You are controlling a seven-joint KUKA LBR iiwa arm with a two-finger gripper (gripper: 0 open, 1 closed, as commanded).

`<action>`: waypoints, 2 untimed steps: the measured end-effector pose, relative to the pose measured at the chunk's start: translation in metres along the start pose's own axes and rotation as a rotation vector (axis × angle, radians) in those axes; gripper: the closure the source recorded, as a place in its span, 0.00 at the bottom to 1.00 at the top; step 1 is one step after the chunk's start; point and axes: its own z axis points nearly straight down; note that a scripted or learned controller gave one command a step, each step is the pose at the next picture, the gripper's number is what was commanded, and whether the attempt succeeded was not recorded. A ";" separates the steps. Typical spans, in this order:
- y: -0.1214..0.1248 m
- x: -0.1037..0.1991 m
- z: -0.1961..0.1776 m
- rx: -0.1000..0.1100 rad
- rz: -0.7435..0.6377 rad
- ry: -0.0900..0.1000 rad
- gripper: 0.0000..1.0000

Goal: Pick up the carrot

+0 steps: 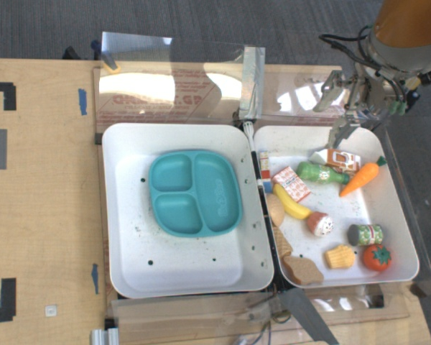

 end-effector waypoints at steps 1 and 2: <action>-0.047 0.029 0.056 0.000 0.100 0.005 0.00; -0.090 0.029 0.164 0.002 0.224 -0.007 0.00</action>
